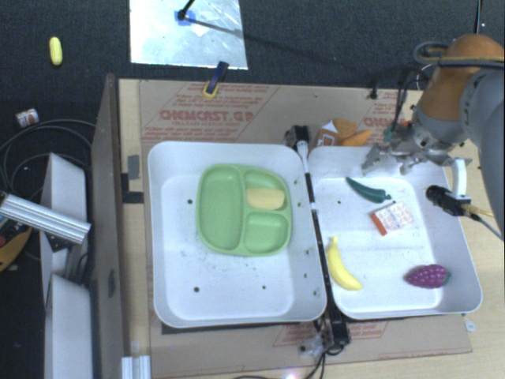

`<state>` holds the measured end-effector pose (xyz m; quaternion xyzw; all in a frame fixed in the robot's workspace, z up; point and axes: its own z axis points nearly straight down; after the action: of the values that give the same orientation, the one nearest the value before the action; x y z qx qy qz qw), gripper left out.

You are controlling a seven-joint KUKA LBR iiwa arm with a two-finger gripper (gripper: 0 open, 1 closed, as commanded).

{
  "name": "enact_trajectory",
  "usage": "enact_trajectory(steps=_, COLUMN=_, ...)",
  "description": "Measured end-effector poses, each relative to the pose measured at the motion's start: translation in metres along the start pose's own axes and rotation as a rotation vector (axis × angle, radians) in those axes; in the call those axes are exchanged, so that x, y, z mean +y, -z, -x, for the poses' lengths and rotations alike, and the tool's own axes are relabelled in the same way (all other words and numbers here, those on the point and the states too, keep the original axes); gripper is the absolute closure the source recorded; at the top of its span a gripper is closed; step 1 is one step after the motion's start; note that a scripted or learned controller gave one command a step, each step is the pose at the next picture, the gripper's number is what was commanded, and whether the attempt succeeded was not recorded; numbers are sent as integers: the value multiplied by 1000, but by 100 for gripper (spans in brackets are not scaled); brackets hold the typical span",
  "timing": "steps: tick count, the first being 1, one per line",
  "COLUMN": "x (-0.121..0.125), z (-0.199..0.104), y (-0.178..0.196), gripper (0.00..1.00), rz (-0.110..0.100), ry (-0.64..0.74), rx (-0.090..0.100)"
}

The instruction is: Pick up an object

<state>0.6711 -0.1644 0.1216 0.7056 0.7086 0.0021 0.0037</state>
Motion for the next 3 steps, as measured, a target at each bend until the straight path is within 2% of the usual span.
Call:
enact_trajectory(steps=1, x=-45, z=-9, y=-39, gripper=0, rz=-13, ry=-3, rx=3)
enact_trajectory(steps=2, x=-56, z=-5, y=-37, gripper=0, rz=-8, ry=-3, rx=2)
enact_trajectory(steps=3, x=-31, z=-30, y=-36, gripper=0, rz=-4, ry=3, rx=3)
